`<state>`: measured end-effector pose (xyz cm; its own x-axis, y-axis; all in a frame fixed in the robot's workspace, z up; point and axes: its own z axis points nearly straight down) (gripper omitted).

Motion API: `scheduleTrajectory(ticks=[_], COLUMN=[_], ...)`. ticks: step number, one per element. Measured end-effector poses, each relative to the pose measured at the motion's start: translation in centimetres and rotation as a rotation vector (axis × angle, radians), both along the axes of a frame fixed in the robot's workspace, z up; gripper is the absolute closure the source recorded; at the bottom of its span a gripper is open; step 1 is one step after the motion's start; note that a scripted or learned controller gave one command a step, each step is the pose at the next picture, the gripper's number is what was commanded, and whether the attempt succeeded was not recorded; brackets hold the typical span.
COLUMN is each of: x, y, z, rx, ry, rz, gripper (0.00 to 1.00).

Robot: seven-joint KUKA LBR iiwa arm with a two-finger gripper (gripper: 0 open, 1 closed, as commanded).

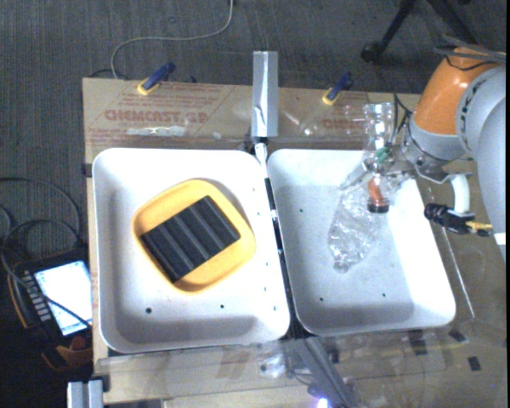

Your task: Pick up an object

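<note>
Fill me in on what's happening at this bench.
A grey robot arm with an orange band reaches in from the right, its gripper over the far edge of the right bin. A crumpled clear plastic bottle lies in that bin just below it. The left bin holds a yellow tray with a black ridged insert.

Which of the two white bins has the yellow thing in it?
The left white bin holds the yellow tray with a black ribbed insert. The right white bin holds a clear crumpled plastic bottle instead.
</note>
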<state>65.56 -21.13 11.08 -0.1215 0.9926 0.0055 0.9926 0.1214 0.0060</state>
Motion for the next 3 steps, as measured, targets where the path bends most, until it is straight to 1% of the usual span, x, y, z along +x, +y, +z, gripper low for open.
scheduleTrajectory(ticks=[1, 2, 3], x=[0.3, 0.4, 1.3], y=[0.1, 0.2, 7.3], z=[-0.7, 0.3, 8.3], rx=[-0.001, -0.003, -0.008], ry=[0.001, 0.002, 0.005], rz=[0.038, 0.04, 0.151], gripper=[0.0, 1.0, 1.0])
